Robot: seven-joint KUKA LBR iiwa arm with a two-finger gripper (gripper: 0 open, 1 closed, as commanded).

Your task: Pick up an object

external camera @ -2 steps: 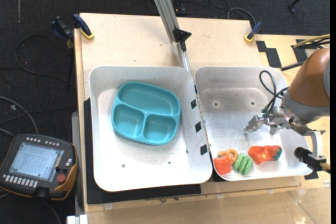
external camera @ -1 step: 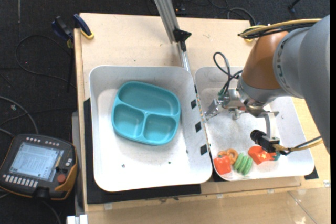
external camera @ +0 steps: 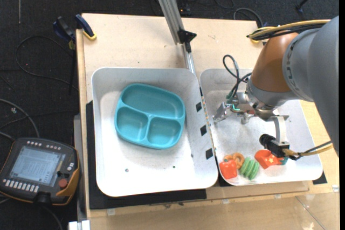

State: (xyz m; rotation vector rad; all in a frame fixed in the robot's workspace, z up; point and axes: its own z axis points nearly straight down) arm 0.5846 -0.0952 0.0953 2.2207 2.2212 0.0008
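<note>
The arm is hovering its gripper (external camera: pixel 223 111) over the right bin (external camera: pixel 215 81) with fingers spread and holding nothing, so it's needing to swing toward the near edge where the toys (external camera: pixel 249 164) are clustering and drop onto just one.

Single fixed camera, mounted above the bench (external camera: pixel 135 35), looking down at a slant. Frame covers both white bins: left bin (external camera: pixel 108 169) near centre, right bin (external camera: pixel 310 167) toward the right edge. Far enough back to include dark floor beyond the bench. Arm (external camera: pixel 302 62) enters from the right.
</note>
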